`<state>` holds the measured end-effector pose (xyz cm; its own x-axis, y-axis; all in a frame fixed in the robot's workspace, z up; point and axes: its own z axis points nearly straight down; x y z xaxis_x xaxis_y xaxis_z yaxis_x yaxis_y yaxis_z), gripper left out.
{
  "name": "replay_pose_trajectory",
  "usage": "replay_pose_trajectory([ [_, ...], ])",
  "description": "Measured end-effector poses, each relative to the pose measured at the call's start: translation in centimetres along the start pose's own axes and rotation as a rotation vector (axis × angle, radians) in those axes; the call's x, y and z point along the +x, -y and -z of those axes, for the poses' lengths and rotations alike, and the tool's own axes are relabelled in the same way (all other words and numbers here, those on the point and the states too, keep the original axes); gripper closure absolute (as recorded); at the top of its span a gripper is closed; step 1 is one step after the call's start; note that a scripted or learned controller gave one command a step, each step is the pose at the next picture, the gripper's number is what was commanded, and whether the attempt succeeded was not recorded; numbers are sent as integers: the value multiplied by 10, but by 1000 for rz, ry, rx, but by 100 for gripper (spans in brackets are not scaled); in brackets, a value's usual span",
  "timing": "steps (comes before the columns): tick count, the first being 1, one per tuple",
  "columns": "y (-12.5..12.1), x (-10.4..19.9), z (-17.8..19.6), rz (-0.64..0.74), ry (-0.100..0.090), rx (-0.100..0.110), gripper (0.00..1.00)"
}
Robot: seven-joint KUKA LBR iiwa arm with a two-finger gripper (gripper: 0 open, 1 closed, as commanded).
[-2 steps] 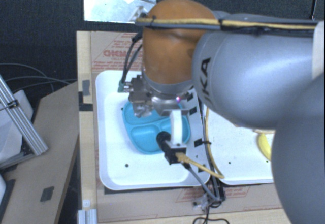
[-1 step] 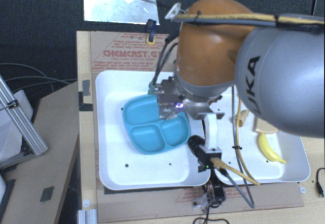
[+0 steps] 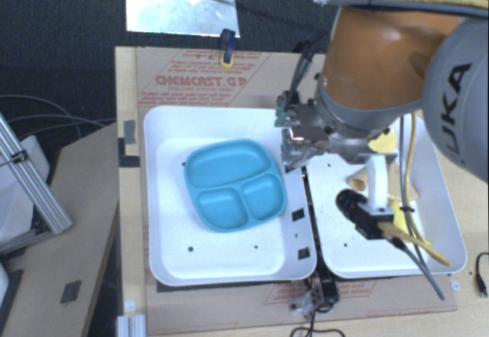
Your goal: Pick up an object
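In the camera view, the task's likeliest object is the blue plate (image 3: 233, 184), a shallow tray with three compartments. It lies flat, right side up, on the floor of the left bin (image 3: 172, 251), towards that bin's right half. The gripper (image 3: 294, 146) hangs below the arm (image 3: 382, 45), over the ridge where the two bins meet and just beside the plate's upper right corner. It is too dark and crowded with its own hardware to tell whether it is apart or together, and nothing can be seen held in it. In the right bin (image 3: 344, 255) a yellowish thing (image 3: 382, 143) peeks out from under the arm, but too much is hidden to say what it is. The plate looks like moulded plastic, so it is probably light, stiff and hard to break, with a smooth surface that may slip. Because it lies flat, there is nothing to close around from above except its raised edges. The best hold is likely a pinch across the outer rim at the near corner, or across one of the ridges between compartments. A ridge sits closer to the plate's middle, so the plate should tip less. A rim hold would leave the plate hanging to one side and likely to swing or slide free.
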<state>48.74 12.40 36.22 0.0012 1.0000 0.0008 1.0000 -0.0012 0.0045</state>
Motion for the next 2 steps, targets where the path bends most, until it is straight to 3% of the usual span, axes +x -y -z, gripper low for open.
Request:
replay_pose_trajectory([
  [1,0,46,31,6,-1,1,100],
  [2,0,28,161,5,-4,-10,100],
])
